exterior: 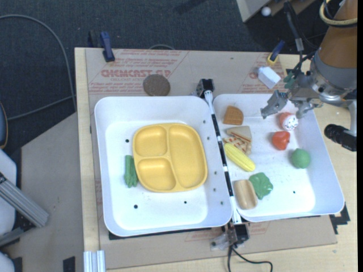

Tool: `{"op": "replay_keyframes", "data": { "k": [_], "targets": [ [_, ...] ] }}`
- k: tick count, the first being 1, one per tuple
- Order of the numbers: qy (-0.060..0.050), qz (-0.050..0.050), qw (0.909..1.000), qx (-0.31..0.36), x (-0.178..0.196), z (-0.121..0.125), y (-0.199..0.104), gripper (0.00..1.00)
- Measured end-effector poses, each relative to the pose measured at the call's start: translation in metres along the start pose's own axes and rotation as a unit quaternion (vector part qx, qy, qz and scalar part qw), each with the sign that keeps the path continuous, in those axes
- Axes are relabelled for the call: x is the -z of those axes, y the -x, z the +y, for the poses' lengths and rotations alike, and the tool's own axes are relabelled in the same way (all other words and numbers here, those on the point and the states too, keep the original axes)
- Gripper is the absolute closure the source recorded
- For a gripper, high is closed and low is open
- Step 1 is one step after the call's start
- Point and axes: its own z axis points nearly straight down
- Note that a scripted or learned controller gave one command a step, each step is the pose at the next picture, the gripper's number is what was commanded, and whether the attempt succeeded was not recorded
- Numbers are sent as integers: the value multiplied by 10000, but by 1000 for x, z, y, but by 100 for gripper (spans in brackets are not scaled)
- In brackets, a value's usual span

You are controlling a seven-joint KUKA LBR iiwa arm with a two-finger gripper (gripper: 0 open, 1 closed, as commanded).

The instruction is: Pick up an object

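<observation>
One red tomato point(280, 140) lies just below the tool point(286, 110), whose fingers hang spread, grasping nothing.

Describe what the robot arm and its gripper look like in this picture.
The arm is grey with a broad orange band above the wrist. Dark cables run along it toward the gripper, a grey metal unit with two dark angular jaws.

A divided plate point(169, 156) lies in the left bin point(108, 152).
</observation>
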Motion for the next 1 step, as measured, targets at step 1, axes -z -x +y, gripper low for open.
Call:
{"op": "replay_keyframes", "data": {
  "k": [1],
  "targets": [
    [-1,-3,10000,-7,-75,-13,81,0]
  ]
}}
